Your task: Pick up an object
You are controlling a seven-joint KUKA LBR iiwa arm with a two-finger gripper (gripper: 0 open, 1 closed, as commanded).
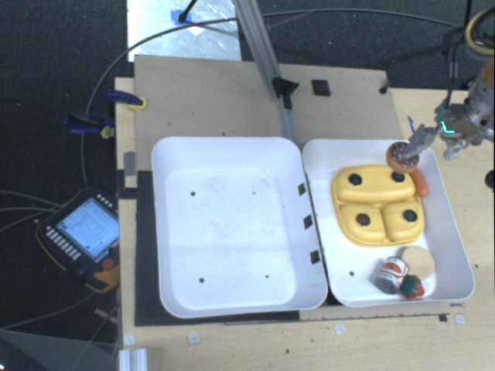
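The right bin holds all the goods. A large yellow moulded tray lies near its middle, a small can and a pale disc near the front corner, with a strawberry-like piece touching both. An orange sausage-shaped piece lies along the tray's far right edge.

The hand sits at the bin's far right corner, just over a small brown ring, doughnut-like, which rests at the tray's top edge. The finger gap is too small and blurred to read; whether the ring is gripped cannot be told. The left bin lies well apart from the hand.

Judgement: the ring is the likely target. It appears light and probably rigid plastic, smooth, so liable to slip or tip off the tray's raised rim. Best hold would be across its outer rim, or one finger through the hole. Risk: catching the tray or the orange piece just beside it.
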